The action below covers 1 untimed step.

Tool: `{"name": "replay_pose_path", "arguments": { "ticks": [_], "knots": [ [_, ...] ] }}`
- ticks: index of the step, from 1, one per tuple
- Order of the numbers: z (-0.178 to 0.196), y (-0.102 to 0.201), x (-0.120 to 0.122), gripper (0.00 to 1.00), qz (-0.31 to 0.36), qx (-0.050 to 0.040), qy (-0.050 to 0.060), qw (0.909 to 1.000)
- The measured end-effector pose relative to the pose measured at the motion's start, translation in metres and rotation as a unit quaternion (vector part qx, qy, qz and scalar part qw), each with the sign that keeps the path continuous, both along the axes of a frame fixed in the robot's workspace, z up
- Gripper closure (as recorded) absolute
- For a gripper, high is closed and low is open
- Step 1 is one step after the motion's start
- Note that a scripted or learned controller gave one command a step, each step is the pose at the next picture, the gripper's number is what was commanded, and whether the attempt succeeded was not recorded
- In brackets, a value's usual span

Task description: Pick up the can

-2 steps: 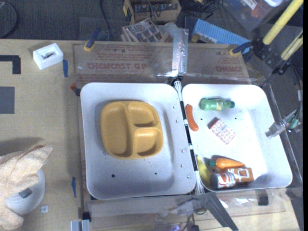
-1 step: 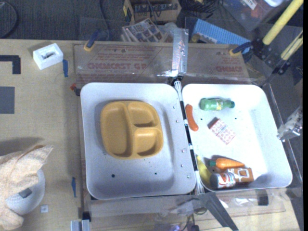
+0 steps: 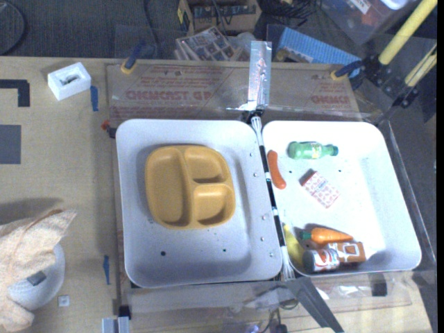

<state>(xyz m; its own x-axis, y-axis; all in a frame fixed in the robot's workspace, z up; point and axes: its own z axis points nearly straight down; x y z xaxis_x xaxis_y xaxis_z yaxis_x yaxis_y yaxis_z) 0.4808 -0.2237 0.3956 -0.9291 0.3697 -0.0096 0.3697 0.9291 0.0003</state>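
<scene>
Gripper state: cannot tell from where I stand, so no grasp is logged. Target, the orange, red and white labelled metal can (image 3: 334, 256), lies on its side in the near corner of the right-hand shallow white bin (image 3: 388, 186), silvery end toward the divider between the bins. An orange plastic carrot (image 3: 330, 236) lies against its far side, and a yellow curved piece (image 3: 292, 245), possibly a banana, sits just beside its silvery end. Further back in the same bin: a small red-and-white patterned packet (image 3: 320, 189), a red sausage-shaped item (image 3: 276, 169) along the divider, and a green plastic bottle (image 3: 311, 150) lying flat near the far wall. The left-hand shallow white bin (image 3: 132, 241) holds a yellow compartmented plastic plate (image 3: 189, 186). Progress, as I judge it: nothing is done; the can rests in the bin, so approach, closing and lift all remain, and the crowding carrot may hinder a clean grip. Writing: the can's label is too blurred to read; the clear sheet (image 3: 173, 92) behind the bins carries reddish lettering, apparently "CHEMCAST GP".
</scene>
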Motion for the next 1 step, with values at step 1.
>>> {"name": "replay_pose_path", "arguments": {
  "ticks": [1],
  "knots": [
    [-0.1308, 0.0007, 0.0002, 1.00, 0.139, 0.0004, 0.003, 0.9903]
  ]
}}
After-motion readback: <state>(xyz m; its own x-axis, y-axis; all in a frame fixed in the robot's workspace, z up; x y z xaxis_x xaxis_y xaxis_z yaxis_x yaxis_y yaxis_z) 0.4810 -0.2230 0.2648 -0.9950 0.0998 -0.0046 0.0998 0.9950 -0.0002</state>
